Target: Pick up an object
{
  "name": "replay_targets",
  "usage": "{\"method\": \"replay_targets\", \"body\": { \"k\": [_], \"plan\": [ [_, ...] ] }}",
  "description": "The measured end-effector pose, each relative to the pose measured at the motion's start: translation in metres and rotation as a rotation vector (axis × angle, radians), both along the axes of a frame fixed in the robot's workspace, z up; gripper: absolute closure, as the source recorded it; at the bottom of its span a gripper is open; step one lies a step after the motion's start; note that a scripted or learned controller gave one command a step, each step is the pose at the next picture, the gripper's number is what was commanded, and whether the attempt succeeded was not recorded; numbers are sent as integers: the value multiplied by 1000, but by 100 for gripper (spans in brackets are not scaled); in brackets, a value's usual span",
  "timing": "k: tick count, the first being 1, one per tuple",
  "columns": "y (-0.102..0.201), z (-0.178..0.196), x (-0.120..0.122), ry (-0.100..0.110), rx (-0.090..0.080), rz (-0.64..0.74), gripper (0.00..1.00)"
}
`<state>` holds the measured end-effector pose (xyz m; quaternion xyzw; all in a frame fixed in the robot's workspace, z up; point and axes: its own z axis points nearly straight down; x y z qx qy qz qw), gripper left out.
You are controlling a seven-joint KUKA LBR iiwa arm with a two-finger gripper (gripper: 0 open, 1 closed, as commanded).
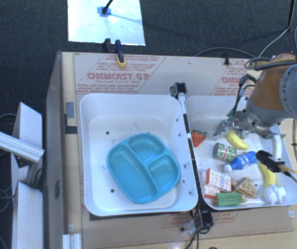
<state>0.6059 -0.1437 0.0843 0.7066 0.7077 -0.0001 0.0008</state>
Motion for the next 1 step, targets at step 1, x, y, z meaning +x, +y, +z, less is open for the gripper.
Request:
{"method": "replay_targets", "body": {
  "k": [1],
  "plan": [
    [0, 11, 1, -3, 0, 2, 100]
  ]
}}
